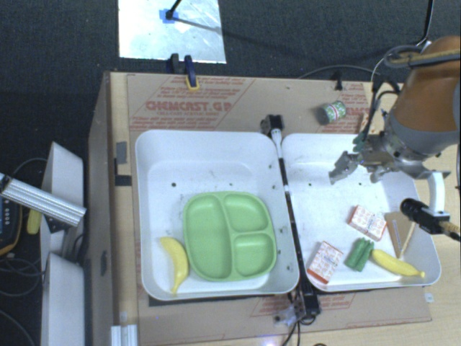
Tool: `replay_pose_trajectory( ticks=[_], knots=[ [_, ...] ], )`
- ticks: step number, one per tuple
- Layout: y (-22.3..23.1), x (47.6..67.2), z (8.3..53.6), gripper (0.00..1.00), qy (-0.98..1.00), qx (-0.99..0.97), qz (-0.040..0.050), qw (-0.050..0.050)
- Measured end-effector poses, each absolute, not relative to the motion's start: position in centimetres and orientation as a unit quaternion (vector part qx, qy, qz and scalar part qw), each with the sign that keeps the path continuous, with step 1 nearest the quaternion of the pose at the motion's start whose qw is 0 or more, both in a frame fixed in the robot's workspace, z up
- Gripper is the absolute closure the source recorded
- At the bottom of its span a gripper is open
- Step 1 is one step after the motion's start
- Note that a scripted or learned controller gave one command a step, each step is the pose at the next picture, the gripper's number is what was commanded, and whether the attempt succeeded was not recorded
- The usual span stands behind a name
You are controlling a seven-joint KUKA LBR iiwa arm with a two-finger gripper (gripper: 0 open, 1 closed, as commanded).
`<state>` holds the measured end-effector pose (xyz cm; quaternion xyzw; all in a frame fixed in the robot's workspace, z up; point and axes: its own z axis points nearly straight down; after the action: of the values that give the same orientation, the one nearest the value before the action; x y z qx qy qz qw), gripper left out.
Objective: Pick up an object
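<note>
Hand (364,166) hangs spread and holding nothing; yellow banana (397,264) lies flat beside green block (359,254).

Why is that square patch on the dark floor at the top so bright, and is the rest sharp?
In the camera view, the shiny sheet on the floor reflects overhead light as glare; both white bins look evenly lit with soft shadows; the gripper and arm appear slightly blurred.
</note>
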<state>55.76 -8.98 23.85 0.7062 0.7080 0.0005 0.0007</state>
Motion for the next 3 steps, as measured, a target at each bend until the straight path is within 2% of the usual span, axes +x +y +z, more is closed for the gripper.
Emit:
replay_pose_trajectory(
  ticks=[1,2,3],
  knots=[
    [-14.7,50.1,16.8,0.0,0.707,0.707,-0.0006,0.0],
    [-19.9,58.6,27.5,0.0,0.708,0.706,0.0014,0.004],
    [-20.7,48.5,15.1,0.0,0.707,0.707,-0.0007,-0.001]
  ],
)
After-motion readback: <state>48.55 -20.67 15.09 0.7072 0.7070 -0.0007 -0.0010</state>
